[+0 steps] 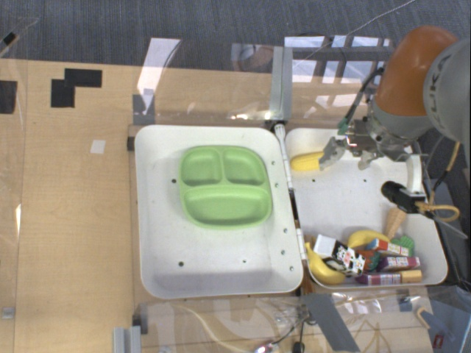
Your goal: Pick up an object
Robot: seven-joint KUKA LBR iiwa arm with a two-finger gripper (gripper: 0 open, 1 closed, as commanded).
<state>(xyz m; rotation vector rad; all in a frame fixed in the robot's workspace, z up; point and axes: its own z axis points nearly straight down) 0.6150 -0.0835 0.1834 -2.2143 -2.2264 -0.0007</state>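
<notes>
My gripper (347,153) hangs over the far part of the right bin (346,204), its two grey fingers spread apart with nothing between them. Just left of it, a small yellow fruit-like piece (305,162) lies against the bin's far left corner, close to the left fingertip (329,154). A heap of small things fills the bin's near edge: a banana (322,268), another yellow piece (366,238), a tan cone (395,220), a black-and-white patterned piece (344,256) and several markers (390,274).
The left bin (158,263) holds a green divided plate (223,186) near its middle. A metal divider (288,190) separates the two bins. The arm's grey and orange body (412,79) reaches in from the upper right.
</notes>
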